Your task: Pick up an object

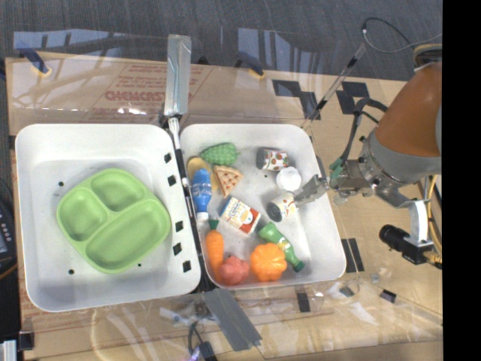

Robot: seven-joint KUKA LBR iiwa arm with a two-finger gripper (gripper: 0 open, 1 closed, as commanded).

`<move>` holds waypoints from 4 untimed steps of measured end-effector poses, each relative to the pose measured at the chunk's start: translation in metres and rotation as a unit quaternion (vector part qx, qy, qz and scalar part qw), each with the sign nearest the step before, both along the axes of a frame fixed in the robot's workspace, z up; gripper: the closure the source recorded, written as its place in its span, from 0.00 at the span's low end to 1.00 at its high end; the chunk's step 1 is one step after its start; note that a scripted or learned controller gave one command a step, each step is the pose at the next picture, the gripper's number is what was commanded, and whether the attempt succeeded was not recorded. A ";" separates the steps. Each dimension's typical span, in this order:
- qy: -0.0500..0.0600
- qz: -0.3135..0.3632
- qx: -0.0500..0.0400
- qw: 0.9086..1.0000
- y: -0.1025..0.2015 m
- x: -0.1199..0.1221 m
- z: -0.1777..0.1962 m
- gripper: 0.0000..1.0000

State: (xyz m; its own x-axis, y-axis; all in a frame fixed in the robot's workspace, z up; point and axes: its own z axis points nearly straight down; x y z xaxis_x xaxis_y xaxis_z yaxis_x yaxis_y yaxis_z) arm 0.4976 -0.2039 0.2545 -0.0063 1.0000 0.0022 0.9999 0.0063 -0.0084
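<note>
Gripper at right bin's right rim; grip state cannot tell. Just left: small white cup, white ball. Further left: juice carton, blue bottle. Green divided plate in left bin.

Brown cardboard-coloured counter under clear film, with red print at 11 o'clock. Beyond it, at 12 o'clock, grey carpet floor. At 9 o'clock on the counter, left white bin, carrying a green plate with three compartments: two small ones toward 12 o'clock, one large toward 5 o'clock. Just beside it, toward 3 o'clock, right white bin. Between the two rims, small black clips. Grey metal strip running from the seam toward 12 o'clock. Black tape marks at 1 o'clock. Grey tape strip at 6 o'clock.
</note>
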 end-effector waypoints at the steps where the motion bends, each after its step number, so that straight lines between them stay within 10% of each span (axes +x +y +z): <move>1: 0.002 -0.058 0.000 0.998 0.070 0.041 -0.084 0.00; 2: 0.004 -0.057 0.000 0.998 0.070 0.040 -0.076 1.00; 3: 0.004 -0.056 0.000 0.998 0.070 0.040 -0.076 0.00; 4: 0.000 -0.131 -0.002 0.991 0.151 0.055 -0.066 0.00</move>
State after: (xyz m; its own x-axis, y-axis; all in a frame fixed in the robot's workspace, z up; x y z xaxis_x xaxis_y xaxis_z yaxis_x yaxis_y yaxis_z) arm 0.5523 -0.0525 0.1885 0.2535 0.9673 -0.0016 0.9673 -0.2535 -0.0083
